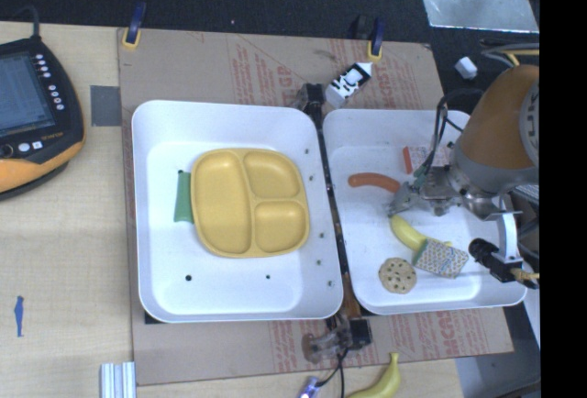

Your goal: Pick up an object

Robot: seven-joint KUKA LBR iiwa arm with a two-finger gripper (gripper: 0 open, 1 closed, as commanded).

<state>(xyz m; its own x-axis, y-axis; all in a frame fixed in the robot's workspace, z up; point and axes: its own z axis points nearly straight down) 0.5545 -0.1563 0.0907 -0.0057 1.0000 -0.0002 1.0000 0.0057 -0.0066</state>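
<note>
Banana (407, 232) lies yellow in the right bin (367, 295), just below the gripper (410, 196), which hangs low over the bin's middle; whether it is spread or pressed together I cannot tell. A sausage (373, 181) lies to the gripper's left. A cookie (397, 275) and a patterned sponge block (442, 259) rest near the bin's front edge. In the left bin (165, 277), a yellow divided plate (249, 201) partly covers a green piece (183, 197).
</note>
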